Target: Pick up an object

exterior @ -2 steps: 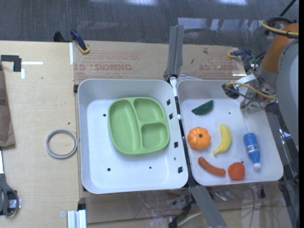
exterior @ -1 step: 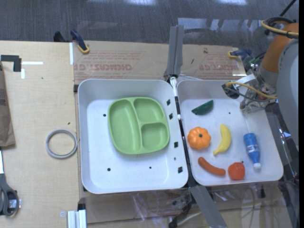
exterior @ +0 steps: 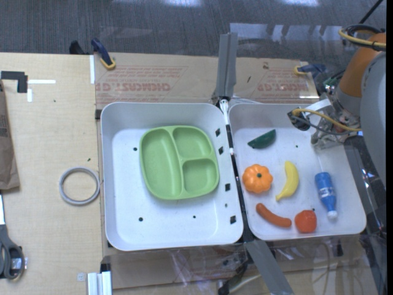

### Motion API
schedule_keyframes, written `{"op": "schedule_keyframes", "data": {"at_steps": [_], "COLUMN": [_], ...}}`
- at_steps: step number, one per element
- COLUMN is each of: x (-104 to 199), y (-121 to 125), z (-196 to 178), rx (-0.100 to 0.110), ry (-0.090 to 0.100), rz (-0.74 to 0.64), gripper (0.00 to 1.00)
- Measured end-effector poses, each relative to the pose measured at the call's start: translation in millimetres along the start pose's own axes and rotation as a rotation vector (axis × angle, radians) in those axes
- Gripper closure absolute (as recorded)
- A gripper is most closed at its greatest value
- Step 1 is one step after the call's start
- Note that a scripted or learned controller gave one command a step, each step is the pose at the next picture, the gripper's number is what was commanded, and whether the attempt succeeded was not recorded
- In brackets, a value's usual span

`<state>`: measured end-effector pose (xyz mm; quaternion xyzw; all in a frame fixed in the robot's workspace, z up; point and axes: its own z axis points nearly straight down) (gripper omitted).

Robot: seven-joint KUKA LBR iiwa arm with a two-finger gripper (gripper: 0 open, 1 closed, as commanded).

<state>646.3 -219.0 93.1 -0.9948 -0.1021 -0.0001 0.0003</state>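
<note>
Blue bottle (exterior: pixel 325 192) lying near-to-far (cap toward viewer), in right bin (exterior: pixel 347 178), claw (exterior: pixel 320 137) beyond it, grip unclear

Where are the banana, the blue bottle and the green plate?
banana (exterior: pixel 288 180): camera view, middle of its curved body.
blue bottle (exterior: pixel 325 190): camera view, on its blue body.
green plate (exterior: pixel 161 161): camera view, floor of its large compartment.

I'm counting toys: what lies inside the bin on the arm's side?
In the bin: a pumpkin, banana, blue bottle, sausage, tomato and a dark green piece. The gripper covers its far corner, hiding anything beneath.
</note>
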Motion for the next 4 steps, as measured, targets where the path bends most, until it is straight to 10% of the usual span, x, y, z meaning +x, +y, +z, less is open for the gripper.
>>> {"op": "schedule_keyframes", "data": {"at_steps": [4], "x": [2.1], "y": [-4.0], "z": [1.2], "rx": [0.001], "ry": [-0.002], "rz": [-0.025], "gripper": [1.0]}}
